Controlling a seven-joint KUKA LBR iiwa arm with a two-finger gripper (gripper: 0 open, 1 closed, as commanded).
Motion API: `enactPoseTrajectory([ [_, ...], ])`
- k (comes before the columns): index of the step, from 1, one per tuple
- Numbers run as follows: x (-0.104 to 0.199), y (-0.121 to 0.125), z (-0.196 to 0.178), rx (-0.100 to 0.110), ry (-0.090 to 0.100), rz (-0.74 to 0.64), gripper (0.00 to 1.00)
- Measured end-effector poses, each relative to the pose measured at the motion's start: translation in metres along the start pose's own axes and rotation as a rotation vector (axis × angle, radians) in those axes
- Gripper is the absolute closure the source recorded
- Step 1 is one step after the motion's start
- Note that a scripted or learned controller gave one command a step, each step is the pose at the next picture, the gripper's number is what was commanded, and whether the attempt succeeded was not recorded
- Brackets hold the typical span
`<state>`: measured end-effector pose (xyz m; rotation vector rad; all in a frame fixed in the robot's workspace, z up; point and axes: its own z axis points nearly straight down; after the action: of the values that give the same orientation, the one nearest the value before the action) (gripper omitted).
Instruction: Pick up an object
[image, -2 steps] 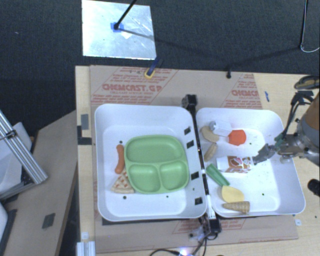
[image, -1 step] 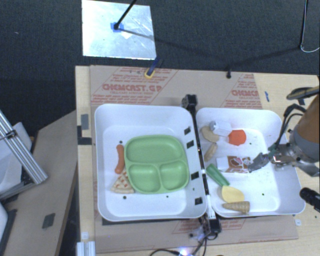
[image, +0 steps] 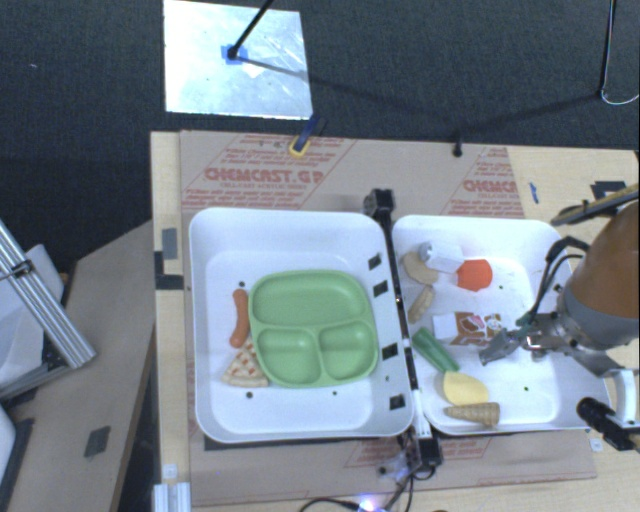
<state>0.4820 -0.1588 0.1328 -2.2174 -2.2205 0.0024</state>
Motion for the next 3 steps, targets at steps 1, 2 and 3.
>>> enactPoseTrajectory([
  [1,0.0,0.001,0.05,-0.003,-0.001,0.001,0.0],
  [2,0.0,0.002,0.038,-0.007,-0.002,0.001,1.0],
  [3,-0.007,0.0,-0.008,-0.009,-0.004,0.002,1.0],
])
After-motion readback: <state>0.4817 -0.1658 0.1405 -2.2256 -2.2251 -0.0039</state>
